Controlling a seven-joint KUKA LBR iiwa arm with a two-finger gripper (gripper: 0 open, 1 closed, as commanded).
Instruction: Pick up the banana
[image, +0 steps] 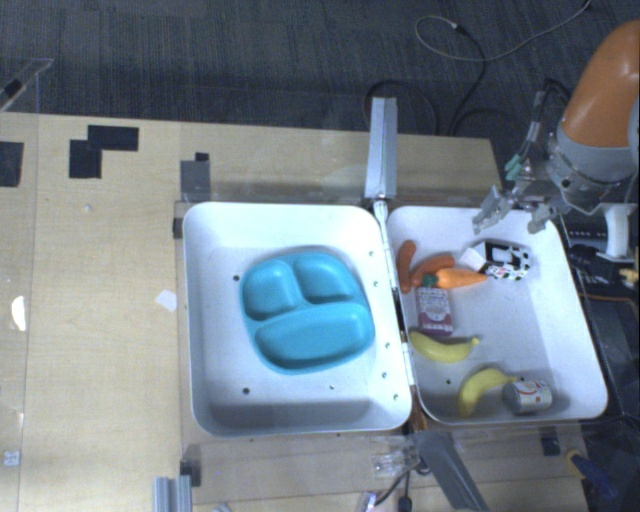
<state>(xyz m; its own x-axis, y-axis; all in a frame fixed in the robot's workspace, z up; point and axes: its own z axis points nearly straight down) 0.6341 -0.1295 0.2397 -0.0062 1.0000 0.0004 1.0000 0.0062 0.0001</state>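
The wooden surface (100, 300) carries two white bins side by side. The left bin (215, 400) holds a blue sectioned tray (305, 310). The right bin (560, 350) holds the smaller things: two bananas, one (443, 346) near the middle divider and another (480, 387) toward the front beside a small can (527, 395), plus a red packet (434, 308), a carrot (462, 279) and a black-and-white item (506, 260). The claw (520, 208) hovers over the bin's back right corner, fingers spread apart, grasping nothing.

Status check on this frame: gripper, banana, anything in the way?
Gripper open, above right bin's far edge, holding nothing. Two bananas: one mid-bin, one near front. Packet borders the first, can touches the second.
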